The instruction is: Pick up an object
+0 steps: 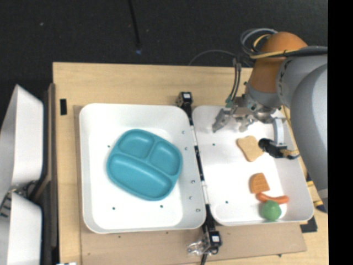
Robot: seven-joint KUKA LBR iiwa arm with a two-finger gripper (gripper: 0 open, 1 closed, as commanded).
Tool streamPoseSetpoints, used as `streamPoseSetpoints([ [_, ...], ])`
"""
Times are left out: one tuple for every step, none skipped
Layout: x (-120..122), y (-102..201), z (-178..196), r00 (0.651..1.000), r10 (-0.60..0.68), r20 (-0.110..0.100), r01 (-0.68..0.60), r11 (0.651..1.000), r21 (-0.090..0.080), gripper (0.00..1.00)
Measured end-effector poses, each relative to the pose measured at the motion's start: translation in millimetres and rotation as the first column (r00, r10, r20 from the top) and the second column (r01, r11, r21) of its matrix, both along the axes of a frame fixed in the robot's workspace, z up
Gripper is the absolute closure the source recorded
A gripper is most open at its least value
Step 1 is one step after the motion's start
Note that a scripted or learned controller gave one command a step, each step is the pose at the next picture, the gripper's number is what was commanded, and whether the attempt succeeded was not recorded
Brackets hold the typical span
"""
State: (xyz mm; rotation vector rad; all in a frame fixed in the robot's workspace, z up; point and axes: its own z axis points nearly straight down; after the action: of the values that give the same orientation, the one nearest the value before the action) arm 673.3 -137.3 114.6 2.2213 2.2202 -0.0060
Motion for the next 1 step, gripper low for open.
streamPoseSetpoints([
  [0.2, -2.1, -13.4, 1.0, -0.001, 0.002, 0.001, 1.0, -0.001, 0.0],
])
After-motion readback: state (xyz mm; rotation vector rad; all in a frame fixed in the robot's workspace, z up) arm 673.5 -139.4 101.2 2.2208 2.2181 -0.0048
